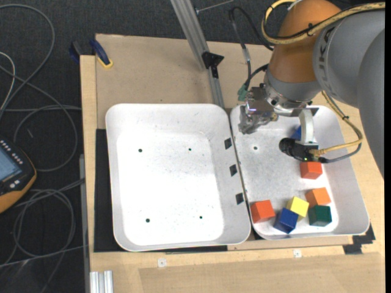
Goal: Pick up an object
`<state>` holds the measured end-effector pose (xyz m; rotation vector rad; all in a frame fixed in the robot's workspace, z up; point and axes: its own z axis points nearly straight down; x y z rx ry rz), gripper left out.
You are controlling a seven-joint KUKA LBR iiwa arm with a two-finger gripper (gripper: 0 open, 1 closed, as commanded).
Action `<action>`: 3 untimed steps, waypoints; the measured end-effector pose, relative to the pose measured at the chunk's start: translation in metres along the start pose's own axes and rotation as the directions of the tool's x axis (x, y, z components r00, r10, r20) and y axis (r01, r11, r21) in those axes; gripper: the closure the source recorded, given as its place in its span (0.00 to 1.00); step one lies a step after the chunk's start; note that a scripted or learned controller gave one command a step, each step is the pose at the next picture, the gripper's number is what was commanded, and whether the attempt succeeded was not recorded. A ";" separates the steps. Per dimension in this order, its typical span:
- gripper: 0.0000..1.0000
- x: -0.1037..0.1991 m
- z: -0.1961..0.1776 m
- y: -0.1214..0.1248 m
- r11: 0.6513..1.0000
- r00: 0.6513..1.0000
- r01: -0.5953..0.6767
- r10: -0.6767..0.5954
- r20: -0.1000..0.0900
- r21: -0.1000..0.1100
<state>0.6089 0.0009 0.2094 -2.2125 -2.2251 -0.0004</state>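
Note:
Several small blocks lie in the right bin [342, 163]. An orange block [311, 170] sits mid-right, with another orange one [317, 195] below it. Along the front edge are a red-orange block [263, 210], a blue block [285, 220], a yellow block [299, 206] and a green block [319, 215]. My gripper [249, 121] hangs low over the bin's far left corner, close to the divider, well away from the blocks. A bit of blue [297, 131] peeks out behind the wrist hardware.
The left bin [116, 163] lies beside the right one. A slanted metal pole [192, 29] rises behind the bins. Cables and a handheld device [12, 173] lie on the floor at left. The orange-banded arm [305, 35] covers the right bin's far side.

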 end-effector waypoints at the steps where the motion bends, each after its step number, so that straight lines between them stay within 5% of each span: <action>1: 1.00 0.044 -0.009 -0.006 1.000 1.000 0.000 0.000 0.000 -0.004; 2: 1.00 0.093 -0.009 -0.020 1.000 1.000 0.000 0.000 0.000 0.000; 3: 0.00 0.090 -0.009 -0.019 1.000 1.000 -0.005 0.005 0.001 0.000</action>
